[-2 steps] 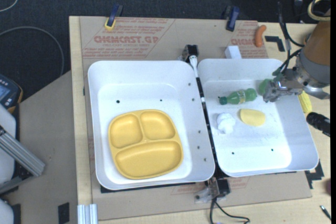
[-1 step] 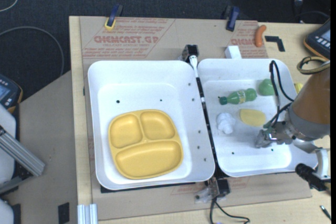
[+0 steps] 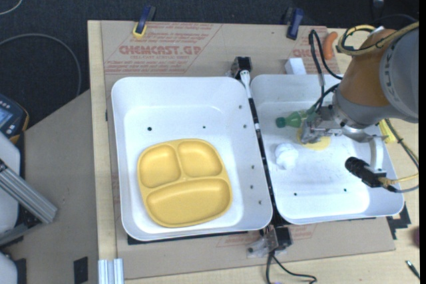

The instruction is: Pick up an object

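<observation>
My gripper (image 3: 310, 132) is low in the right bin (image 3: 319, 206), near its middle. A green object (image 3: 290, 121) lies just to its left, touching or almost touching it. A yellow object (image 3: 321, 142) peeks out from under the gripper on its right side. A white rounded object (image 3: 286, 155) lies in the same bin, a little below and left of the gripper. The left bin (image 3: 173, 100) holds a yellow divided plate (image 3: 184, 181).
The two bins stand side by side on a cardboard-covered bench (image 3: 166, 46). Clamps sit at the bench's far edge. The arm's grey and orange body (image 3: 379, 76) hangs over the right bin's far right part.
</observation>
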Controlling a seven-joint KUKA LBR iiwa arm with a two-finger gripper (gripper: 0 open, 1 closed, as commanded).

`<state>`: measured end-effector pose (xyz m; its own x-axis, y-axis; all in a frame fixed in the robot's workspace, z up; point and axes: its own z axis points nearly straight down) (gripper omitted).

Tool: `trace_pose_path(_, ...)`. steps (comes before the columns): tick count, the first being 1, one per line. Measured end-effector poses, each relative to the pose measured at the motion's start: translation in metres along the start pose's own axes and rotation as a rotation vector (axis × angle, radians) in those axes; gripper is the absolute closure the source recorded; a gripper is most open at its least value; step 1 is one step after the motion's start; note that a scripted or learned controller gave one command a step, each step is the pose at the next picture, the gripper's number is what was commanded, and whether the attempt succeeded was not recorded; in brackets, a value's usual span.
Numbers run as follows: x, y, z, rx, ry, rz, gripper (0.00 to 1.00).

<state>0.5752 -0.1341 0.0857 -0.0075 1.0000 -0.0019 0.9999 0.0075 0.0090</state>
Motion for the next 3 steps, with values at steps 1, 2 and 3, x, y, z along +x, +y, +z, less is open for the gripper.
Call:
trace_pose_path(1, -0.048, -0.074, 0.001, 0.015, 0.003, 0.014, 1.00)
trace_pose_path(2, 0.002, -0.098, 0.000, 0.014, 0.006, 0.005, 1.00)
trace_pose_path(3, 0.072, -0.041, -0.114, -0.007, 0.003, -0.004, 1.00)
